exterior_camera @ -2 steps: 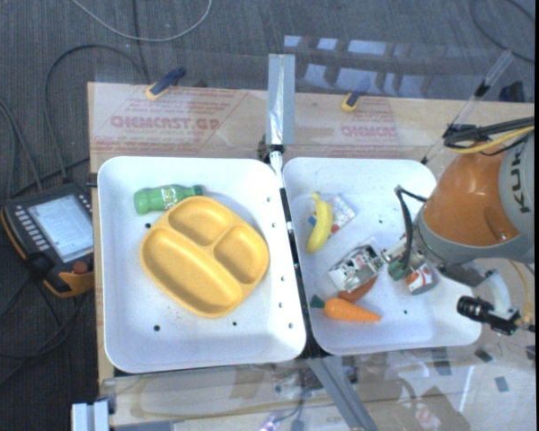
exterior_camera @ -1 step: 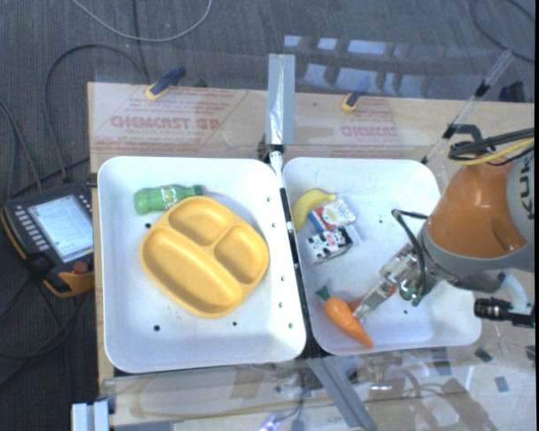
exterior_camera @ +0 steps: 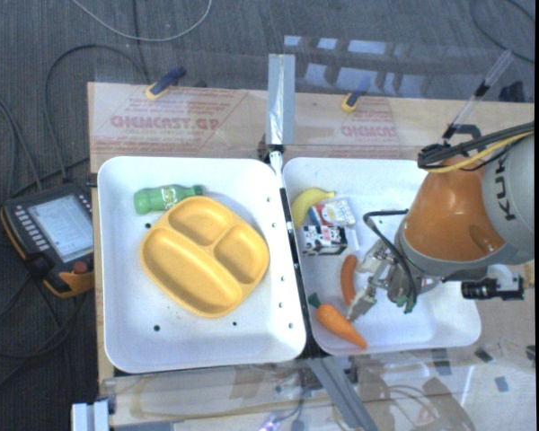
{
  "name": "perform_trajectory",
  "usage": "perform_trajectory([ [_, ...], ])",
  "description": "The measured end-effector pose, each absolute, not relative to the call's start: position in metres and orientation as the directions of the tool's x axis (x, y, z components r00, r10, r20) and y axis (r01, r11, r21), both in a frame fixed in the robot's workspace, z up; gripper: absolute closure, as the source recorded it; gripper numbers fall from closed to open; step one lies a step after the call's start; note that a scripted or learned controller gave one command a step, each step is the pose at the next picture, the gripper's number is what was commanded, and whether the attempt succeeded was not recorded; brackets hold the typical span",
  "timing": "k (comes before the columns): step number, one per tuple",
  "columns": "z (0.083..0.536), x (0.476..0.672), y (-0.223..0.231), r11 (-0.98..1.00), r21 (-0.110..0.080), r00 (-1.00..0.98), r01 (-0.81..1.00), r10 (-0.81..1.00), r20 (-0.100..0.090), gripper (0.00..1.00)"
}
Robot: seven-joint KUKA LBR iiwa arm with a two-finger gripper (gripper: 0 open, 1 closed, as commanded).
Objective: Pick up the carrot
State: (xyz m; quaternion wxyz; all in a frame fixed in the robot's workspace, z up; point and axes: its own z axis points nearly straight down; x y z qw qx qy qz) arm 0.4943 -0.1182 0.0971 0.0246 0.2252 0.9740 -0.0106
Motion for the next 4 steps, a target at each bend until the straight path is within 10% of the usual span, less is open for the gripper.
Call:
perform_trajectory([
  [2,0.0948,0.4955,-0.1152,0.992,-0.011,-0.991,-0.126,-0.127,-0.037,0.0],
  [3,0.103,0.494,-0.1137,0.992,-0.007,-0.992,-0.125,-0.125,-0.029,1.0],
  [4,0.1045,0.4954,-0.1138,0.992,-0.008,-0.991,-0.126,-0.126,-0.034,0.0],
])
